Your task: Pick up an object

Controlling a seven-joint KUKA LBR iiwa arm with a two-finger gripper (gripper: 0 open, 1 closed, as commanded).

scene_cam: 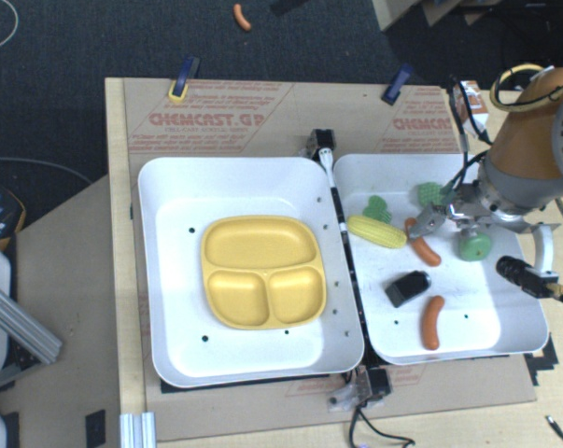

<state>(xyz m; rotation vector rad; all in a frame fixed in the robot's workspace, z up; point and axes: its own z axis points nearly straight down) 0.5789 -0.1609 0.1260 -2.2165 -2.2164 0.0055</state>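
Sausage, the small orange one at the right bin's centre, sits just at four o'clock of the corn. It looks light, smooth, likely to roll; pinch across its middle. The tool hovers close above; its opening I cannot tell.

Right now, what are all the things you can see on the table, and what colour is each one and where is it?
White bins: 2, white, side by side on the bench; left bin, right bin.
Divided plate: 1, yellow, three sections, middle of left bin.
Corn cob: 1, yellow, left part of right bin.
Green toys: 3, green, upper right bin; one beside the corn, one further back, one by the gripper.
Sausages: 2, orange-red, right bin; one near the gripper, one near the front.
Black block: 1, black, middle of right bin.
Small orange piece: 1, on the dark floor beyond the bench.
Clips: 2, blue, back edge of the board.
Gripper: 1, grey metal, low over the right bin.
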